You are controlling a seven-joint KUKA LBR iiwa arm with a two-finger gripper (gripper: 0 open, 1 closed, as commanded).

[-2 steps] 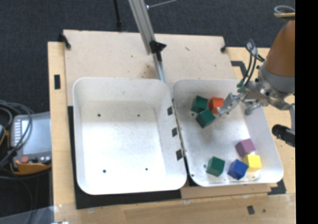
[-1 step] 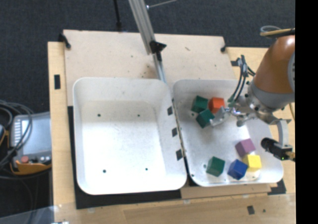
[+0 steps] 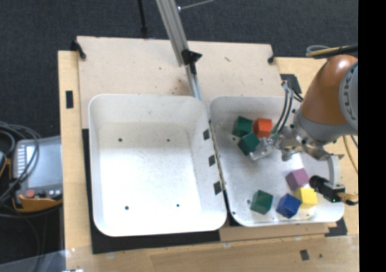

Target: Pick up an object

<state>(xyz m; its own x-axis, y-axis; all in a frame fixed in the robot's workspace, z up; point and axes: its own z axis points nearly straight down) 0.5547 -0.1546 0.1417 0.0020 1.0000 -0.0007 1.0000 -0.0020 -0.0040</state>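
Down low, gripper (image 3: 260, 151) sat in right bin (image 3: 241, 219), touching green block (image 3: 248, 142) (orange block (image 3: 263, 126) just beside). Fingers' state: could not tell. Best plan: center on one block, squeeze, lift straight.

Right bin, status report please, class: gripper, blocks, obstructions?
Gripper low among upper cluster. Touching teal-green cube; none seen between fingers. Orange cube and second green cube crowd close beside it.

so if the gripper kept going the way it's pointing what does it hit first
Probably the green block right at the tip of the gripper, beside the orange block. Depth is hard to judge from above; it may already be touching.
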